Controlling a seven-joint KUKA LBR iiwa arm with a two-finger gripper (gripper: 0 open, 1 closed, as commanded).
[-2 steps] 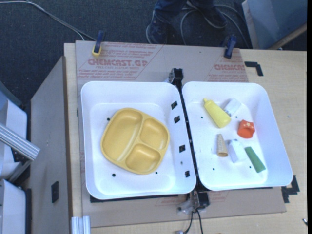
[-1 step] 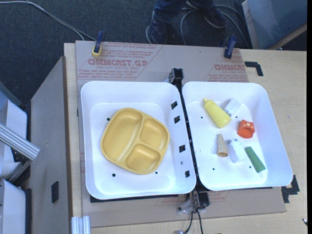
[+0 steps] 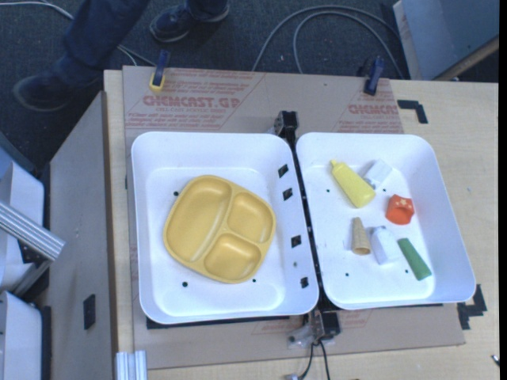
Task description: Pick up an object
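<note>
The right bin [image 3: 444, 212] holds several small objects. A yellow bottle [image 3: 352, 183] lies near its back left, with a small white piece [image 3: 378, 172] beside it. An orange-red item [image 3: 400, 209] sits to the right of the middle. A tan cone [image 3: 361, 237], a white block [image 3: 383, 245] and a green stick [image 3: 414, 259] lie toward the front. The left bin [image 3: 146, 212] carries a yellow divided plate [image 3: 219, 228] with three compartments.
Black clips [image 3: 290, 204] run along the seam between the two bins. Blue clamps [image 3: 160, 69] [image 3: 373, 74] hold the cardboard sheet at the back. A person's legs and shoes [image 3: 188, 16] stand beyond the bench, and cables [image 3: 317, 22] lie on the floor.
</note>
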